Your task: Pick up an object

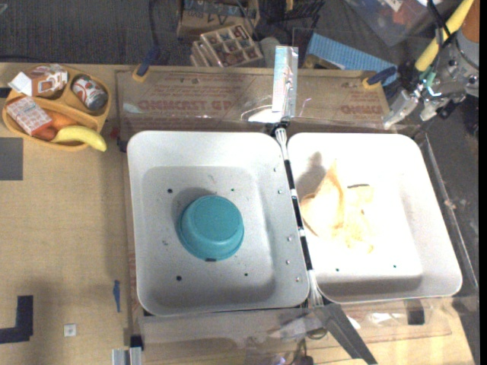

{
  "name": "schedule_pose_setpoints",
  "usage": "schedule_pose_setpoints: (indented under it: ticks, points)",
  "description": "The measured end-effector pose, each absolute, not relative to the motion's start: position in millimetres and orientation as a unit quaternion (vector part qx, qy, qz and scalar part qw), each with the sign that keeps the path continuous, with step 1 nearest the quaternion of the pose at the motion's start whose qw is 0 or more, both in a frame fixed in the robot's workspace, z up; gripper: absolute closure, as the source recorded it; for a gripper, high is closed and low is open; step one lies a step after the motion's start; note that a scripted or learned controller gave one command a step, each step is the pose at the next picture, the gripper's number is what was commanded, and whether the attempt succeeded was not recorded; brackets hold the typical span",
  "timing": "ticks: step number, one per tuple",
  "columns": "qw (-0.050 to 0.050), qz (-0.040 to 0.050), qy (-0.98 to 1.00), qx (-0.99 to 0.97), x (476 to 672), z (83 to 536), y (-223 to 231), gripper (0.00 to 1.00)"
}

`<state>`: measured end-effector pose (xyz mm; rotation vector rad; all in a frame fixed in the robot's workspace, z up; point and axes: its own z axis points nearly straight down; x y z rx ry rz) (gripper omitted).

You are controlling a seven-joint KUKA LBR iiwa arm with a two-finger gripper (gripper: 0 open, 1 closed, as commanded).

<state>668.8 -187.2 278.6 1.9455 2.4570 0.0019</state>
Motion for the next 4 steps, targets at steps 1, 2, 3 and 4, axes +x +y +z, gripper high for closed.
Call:
schedule_pose_setpoints:
  ticks: [1, 2, 3, 4]
  points:
    - [0.002, 0.0006, 0.801, 0.599, 667.9, 89, -141, 0.00]
    - [0.002, 0.0017, 0.816, 0.578, 625.0, 88, -109, 0.00]
    - [0.002, 0.0009, 0.792, 0.610, 641.8, 128, -113, 0.00]
    - [0.003, 0.0016, 0.792, 0.610, 610.5, 89, -168, 0.00]
